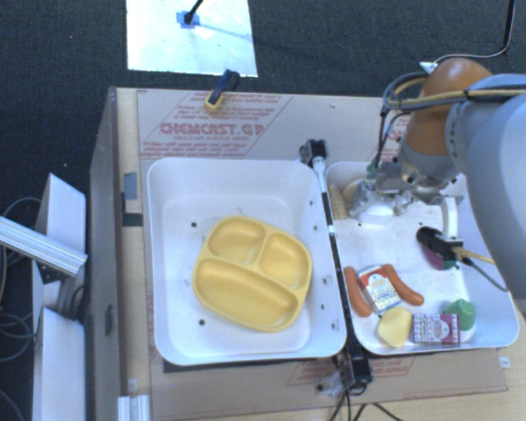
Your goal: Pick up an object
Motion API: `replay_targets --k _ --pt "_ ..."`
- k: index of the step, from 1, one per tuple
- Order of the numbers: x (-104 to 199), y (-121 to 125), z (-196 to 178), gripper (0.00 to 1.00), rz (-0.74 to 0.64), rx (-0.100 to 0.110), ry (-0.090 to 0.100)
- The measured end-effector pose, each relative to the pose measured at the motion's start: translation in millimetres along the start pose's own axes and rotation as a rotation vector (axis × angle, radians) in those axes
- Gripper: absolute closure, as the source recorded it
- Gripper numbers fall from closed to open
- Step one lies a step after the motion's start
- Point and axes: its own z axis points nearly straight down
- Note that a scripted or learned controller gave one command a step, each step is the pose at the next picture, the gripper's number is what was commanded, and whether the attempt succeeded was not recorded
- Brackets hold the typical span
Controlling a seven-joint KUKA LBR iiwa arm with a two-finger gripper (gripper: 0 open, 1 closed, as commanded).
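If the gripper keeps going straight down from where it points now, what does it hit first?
Most likely the bare floor of the right bin near its far-left corner. The gripper points down there, away from the toys nearer the camera, though depth is hard to judge.

Light: bright, even over my bench.
Glare: bin floors [180,235] washed pale.
Shadows: soft, faint.
Focus: my arm [500,147] looms slightly blurred.

Robotics lab: bench [245,121] under protective sheet, two white bins [171,261], loose cables [9,314], dark carpet.

Glossy yellow plastic tray [252,274] in smooth white bin [171,235].
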Motion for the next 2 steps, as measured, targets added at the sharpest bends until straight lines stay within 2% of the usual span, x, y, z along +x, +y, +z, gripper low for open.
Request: replay_targets --k 1,2 --pt "2.4 0.7 -10.8 1.0 -0.005 -0.002 0.004" --pt "63.8 -60.5 -92.1 1.0 -0.005 -0.039 0.006"
